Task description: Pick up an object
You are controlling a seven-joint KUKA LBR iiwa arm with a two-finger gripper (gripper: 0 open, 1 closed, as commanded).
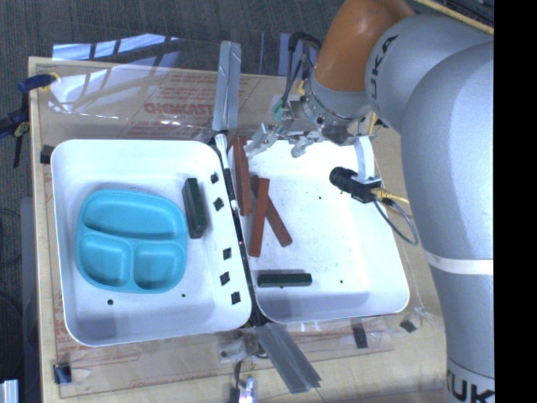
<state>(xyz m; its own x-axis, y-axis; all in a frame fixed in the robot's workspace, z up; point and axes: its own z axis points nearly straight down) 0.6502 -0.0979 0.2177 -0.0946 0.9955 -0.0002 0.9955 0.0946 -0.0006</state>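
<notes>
Three brown sticks lie at the left side of the right bin: a long one along the left wall, a shorter one and a slanted one crossing it. Near that bin's front lies a dark flat bar. A second dark bar rests in the left bin beside a blue divided tray. My gripper hangs over the back left corner of the right bin, just above and right of the long stick's far end. I see nothing held in it.
The grey arm with its orange band covers the right side and back of the right bin. A black cable connector hangs over the bin's middle. Metal clamps sit on the divider between the bins, at back and front.
</notes>
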